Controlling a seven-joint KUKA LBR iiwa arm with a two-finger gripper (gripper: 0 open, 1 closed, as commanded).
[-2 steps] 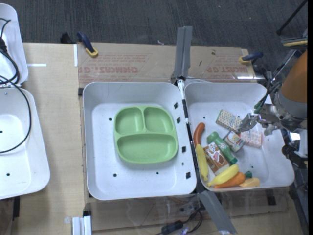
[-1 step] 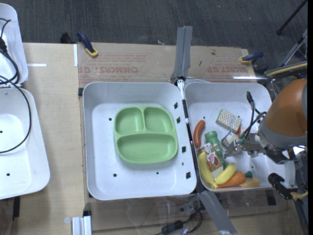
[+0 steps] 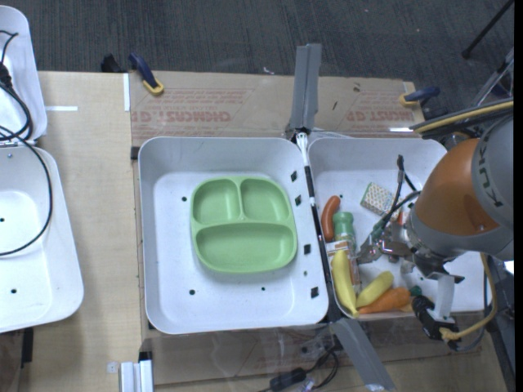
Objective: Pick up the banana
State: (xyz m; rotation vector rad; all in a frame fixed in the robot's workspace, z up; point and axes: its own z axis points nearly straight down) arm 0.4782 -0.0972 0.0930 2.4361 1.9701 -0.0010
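The banana is yellow and lies lengthwise along the left wall of the right bin, near its front corner. My gripper hangs low over the bin's front half, just right of the banana's upper end and above a short yellow piece. The gripper's grey body and the cables around it hide its tips. Nothing can be seen held in it. The arm's orange band sits over the bin's right side.
Crowded beside the banana are a green bottle, a red sausage and an orange carrot. A patterned pad lies further back. The left bin holds a green divided plate.
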